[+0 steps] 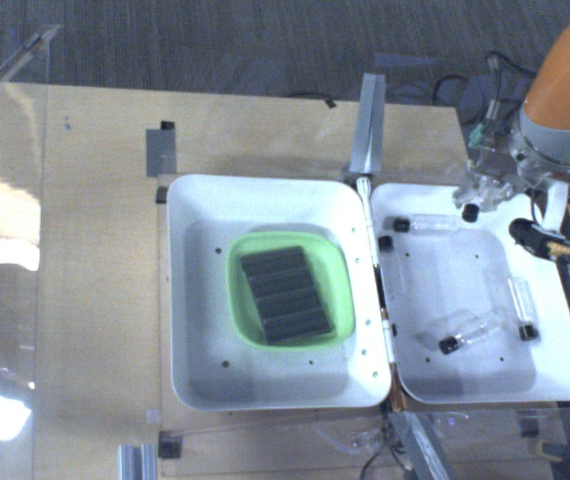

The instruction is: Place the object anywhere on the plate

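Note:
A square green plate [241,298] sits in the middle of the left bin [190,298]. A dark grey ridged block [285,295] lies flat on the plate, slightly turned. My gripper [477,200] hangs over the far right corner of the right bin [555,368], well away from the plate. Something small and black [470,211] shows at the gripper's tip; I cannot make out what it is.
Three clear vials with black caps lie in the right bin: one at the back left [425,224], one at the front middle [468,330], one at the right [521,308]. A small loose black cap [385,242] lies near the divider. Cables [545,240] trail at the right edge.

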